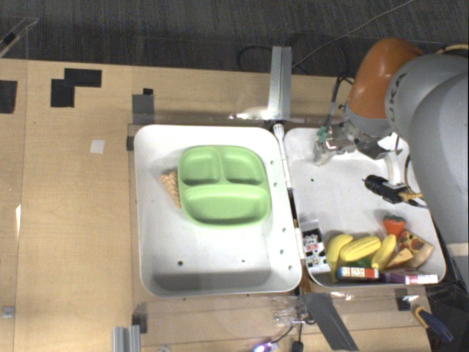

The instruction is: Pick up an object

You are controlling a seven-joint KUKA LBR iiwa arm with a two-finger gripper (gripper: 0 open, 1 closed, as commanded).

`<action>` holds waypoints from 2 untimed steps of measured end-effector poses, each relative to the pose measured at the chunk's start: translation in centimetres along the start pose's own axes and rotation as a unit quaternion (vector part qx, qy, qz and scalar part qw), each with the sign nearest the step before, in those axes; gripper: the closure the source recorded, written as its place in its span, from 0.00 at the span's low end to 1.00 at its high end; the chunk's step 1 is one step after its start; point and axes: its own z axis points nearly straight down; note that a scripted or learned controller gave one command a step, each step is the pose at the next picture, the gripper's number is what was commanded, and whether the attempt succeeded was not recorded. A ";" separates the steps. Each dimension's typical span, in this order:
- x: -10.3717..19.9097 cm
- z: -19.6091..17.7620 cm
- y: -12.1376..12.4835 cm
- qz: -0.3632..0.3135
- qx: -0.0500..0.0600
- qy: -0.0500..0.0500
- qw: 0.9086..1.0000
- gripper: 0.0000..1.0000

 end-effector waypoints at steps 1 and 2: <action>0.1 0.0 0.0 0.000 0.000 0.001 1.000 0.00; 1.2 -0.2 -4.5 0.005 -0.001 0.000 1.000 0.00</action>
